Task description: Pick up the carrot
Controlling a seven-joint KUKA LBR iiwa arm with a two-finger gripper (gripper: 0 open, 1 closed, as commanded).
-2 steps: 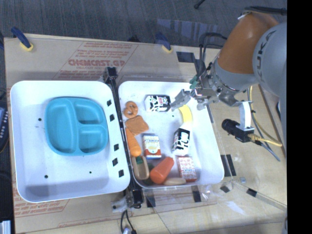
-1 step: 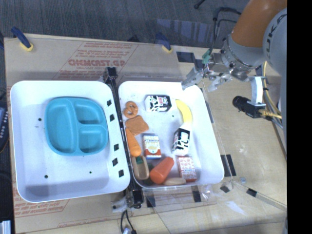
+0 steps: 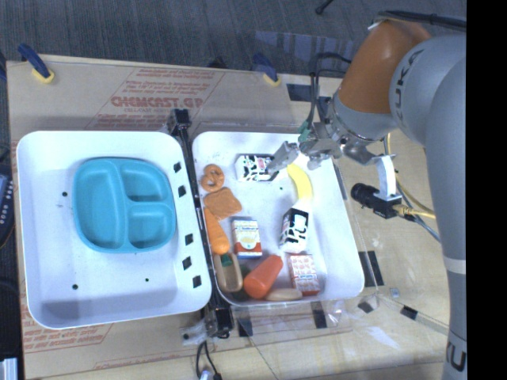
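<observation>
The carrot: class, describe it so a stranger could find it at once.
Look in the right-hand white bin, along its left wall. The carrot lies there lengthwise, below the pretzel and toast. It is slim, orange and tapered, thinner than the stubby sausage nearby.

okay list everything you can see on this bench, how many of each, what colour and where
Shallow white bins: 2, side by side.
Blue divided plastic tray: 1, left bin.
Orange carrot: 1, right bin, left wall.
Brown pretzel: 1, above carrot.
Yellow banana: 1, right bin, upper part.
Black-and-white cartons: 2, right bin.
Small orange-labelled boxes: 2, right bin, lower half.
Red-orange sausage-shaped toy: 1, front edge.
Blue clamps: 2, bench rear.
Gripper: 1, grey, over right bin's upper part.
</observation>
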